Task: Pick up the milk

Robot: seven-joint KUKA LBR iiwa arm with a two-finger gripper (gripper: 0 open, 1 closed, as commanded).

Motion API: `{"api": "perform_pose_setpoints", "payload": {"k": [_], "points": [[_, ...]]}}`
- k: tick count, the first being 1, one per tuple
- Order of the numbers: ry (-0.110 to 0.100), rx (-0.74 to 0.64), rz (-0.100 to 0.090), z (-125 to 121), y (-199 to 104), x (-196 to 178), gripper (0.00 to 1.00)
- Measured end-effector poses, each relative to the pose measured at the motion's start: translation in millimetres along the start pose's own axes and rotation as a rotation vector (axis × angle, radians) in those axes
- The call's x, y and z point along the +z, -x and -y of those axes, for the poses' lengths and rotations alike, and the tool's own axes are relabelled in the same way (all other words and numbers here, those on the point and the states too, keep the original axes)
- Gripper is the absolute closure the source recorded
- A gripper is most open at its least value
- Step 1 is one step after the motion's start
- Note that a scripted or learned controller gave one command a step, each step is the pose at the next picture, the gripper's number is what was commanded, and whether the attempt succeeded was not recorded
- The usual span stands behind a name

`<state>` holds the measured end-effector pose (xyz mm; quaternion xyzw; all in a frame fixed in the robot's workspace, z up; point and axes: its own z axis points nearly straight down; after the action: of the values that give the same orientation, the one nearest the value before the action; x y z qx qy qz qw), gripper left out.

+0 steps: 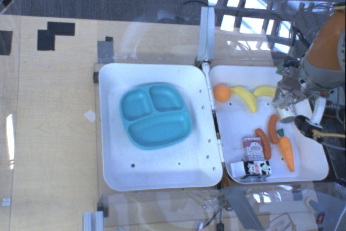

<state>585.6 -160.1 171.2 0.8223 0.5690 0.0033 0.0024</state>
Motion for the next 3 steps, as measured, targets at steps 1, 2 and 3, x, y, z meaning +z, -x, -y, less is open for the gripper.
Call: {"api": "perform_pose_setpoints", "payload": {"k": [1,2,3], "points": [[-0.004,-0.265,0.000,68,-35,-2,1.00],[-0.002,-0.421,0.001,53,5,-20,1.00],[-0.004,-0.331,0.000,107,-42,-35,1.00]]}}
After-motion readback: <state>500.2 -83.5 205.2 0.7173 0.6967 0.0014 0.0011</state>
